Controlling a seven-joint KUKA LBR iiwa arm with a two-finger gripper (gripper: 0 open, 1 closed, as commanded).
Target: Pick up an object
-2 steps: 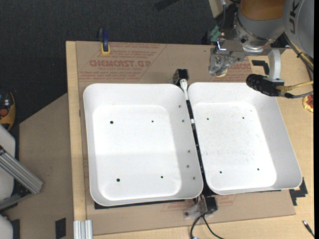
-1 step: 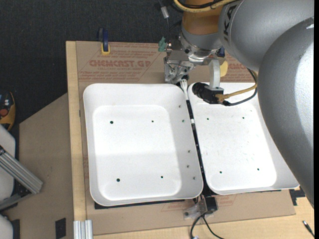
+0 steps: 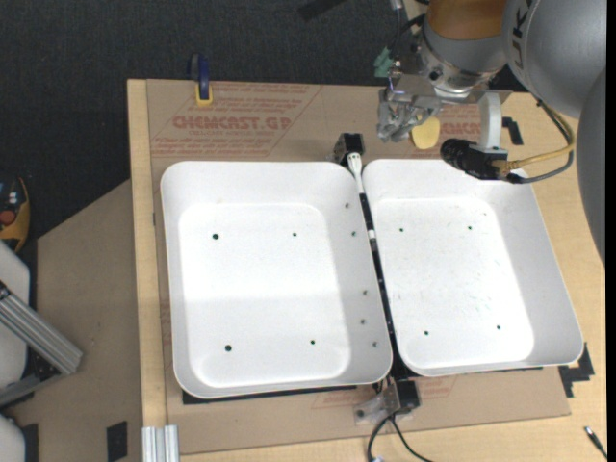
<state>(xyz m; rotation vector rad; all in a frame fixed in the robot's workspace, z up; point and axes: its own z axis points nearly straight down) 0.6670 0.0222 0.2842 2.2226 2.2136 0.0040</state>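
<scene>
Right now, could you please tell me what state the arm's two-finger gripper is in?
Two-finger metal gripper: above the bench behind the right white bin, beside a small pale yellow object; open or shut cannot be told.

Arm: grey arm reached in from the right, orange band above the wrist.
End effector: the end effector pointed downward, raised.

Red print "CHEMCAST GP" on the brown board, upper left, partly faint
</scene>
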